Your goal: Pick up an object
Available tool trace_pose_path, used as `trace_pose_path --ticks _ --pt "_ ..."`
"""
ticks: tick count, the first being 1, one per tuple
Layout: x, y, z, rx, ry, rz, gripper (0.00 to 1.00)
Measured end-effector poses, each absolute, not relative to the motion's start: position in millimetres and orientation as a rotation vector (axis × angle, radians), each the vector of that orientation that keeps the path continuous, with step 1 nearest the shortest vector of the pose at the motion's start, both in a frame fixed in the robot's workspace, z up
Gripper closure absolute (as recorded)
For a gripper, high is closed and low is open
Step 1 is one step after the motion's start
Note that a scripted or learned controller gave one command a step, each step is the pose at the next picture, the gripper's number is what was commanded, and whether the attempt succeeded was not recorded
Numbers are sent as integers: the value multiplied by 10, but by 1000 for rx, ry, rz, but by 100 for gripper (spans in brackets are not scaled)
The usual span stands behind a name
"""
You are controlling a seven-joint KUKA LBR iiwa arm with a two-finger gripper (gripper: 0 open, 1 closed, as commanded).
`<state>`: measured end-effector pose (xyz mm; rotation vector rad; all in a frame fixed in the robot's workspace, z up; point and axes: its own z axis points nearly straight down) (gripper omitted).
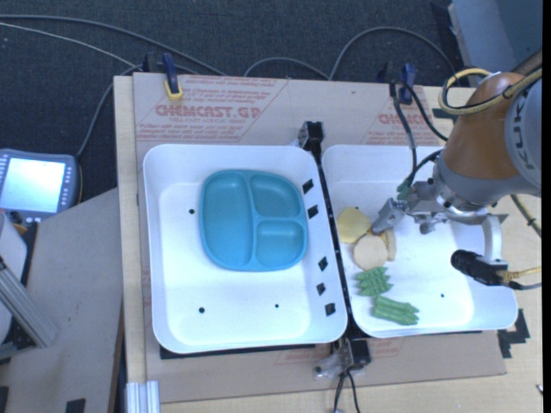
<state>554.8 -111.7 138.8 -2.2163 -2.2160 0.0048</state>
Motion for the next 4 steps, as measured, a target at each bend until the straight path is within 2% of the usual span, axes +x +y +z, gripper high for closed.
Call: trace_pose_path --ticks 1,2,4 --pt "5560 -1111 893 -2221 -2218 -3 0" --pt "5589 -1118 1048 -2227 -2226 -11 100" --pt "5617 -1154 2233 -2224 -2228 -7 100"
